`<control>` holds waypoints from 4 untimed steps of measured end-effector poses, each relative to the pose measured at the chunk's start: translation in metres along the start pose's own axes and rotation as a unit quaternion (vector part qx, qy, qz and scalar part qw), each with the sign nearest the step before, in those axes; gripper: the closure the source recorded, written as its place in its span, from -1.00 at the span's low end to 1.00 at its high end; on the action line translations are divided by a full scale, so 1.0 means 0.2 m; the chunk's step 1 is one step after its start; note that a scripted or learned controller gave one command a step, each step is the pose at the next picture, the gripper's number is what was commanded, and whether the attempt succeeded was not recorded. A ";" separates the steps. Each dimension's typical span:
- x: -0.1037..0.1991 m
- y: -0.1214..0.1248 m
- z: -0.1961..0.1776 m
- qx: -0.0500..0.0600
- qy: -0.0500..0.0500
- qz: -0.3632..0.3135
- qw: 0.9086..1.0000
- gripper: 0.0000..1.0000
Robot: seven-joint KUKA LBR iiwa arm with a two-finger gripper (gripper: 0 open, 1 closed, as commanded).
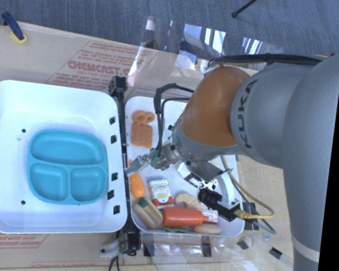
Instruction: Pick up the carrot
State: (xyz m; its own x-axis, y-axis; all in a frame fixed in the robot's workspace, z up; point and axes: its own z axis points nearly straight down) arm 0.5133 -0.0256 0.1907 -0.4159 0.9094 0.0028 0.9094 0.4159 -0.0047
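The carrot [137, 185], short, stubby and bright orange, lay at the left wall of the right bin [231, 229], its long axis running far-left to near-right. My hand [156, 158] hung just beyond its far end; I could not tell its state. "KUKA" showed on my arm [283, 109], "CHEMCAST" on the tabletop [74, 62].

The arm [295, 110] is thick, smooth and grey, with a rounded orange band [213, 106] above the wrist and black "KUKA" lettering beside it. Black cables [165, 91] loop off the wrist, and a yellowish cable [256, 215] trails at lower right.
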 end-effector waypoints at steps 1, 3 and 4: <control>-0.11 0.02 0.00 -0.001 -0.002 0.051 0.999 -1.00; -0.09 0.02 0.00 0.000 -0.001 0.032 0.999 -1.00; -0.34 0.18 -0.01 -0.002 -0.002 -0.044 0.999 -1.00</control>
State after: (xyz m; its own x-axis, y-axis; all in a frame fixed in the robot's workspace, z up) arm 0.5744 -0.0716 0.1918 -0.4947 0.8691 -0.0011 0.8691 0.4947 -0.0014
